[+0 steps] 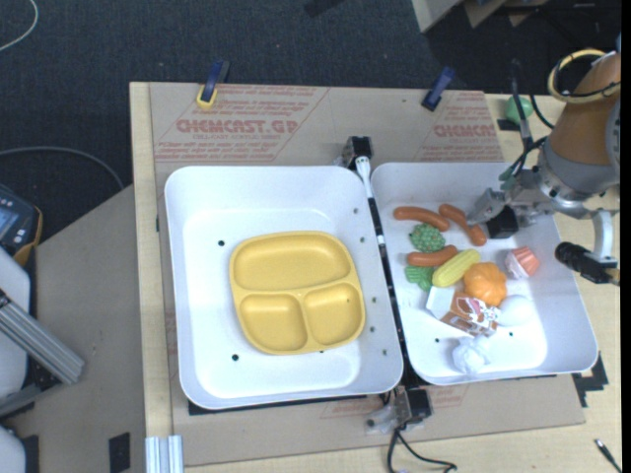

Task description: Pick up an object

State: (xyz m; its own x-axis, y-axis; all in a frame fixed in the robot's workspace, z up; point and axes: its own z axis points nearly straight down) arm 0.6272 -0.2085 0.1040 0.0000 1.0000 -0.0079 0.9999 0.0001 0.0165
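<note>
The right bin [552, 348] holds a pile of toy food: two sausages [422, 215] at the back, another sausage [432, 258], green broccoli [427, 236], a yellow corn cob [455, 267], an orange [485, 283], a pink piece [523, 261] and white pieces [471, 355]. My gripper [496, 215] hangs low over the back right of that bin, just right of the sausages. Its dark fingers [502, 222] point down-left, and I see nothing between them.
The left bin [197, 343] holds a yellow three-part tray [296, 291]. Both bins rest on a cardboard sheet [296, 116] held by blue clips [211, 83]. The arm's orange band [590, 106] and cables stand at the right edge.
</note>
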